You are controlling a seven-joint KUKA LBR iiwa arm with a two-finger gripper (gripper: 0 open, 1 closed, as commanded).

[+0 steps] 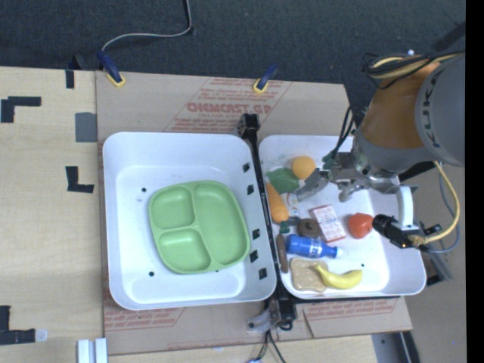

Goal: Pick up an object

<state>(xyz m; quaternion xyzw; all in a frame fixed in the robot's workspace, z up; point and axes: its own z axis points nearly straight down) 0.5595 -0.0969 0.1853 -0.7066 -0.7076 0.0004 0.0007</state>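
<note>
My gripper (330,189) hovers over the back middle of the right bin (404,278), open, with nothing between its fingers (308,187). Just left of it lie an orange ball (303,165) and a green piece (283,179). Below it sit a red-and-white carton (327,221) and a red fruit (361,224). Toward the front are a blue bottle (310,247), a banana (339,278) and a tan slice of bread (303,274). An orange carrot (277,202) lies along the bin's left wall.
The left bin (125,203) holds a green divided plate (199,226). A black clamp (249,125) sits at the back of the wall between the bins. A small brown ring (307,228) lies beside the carton. The arm's cables (439,233) hang over the right bin's right edge.
</note>
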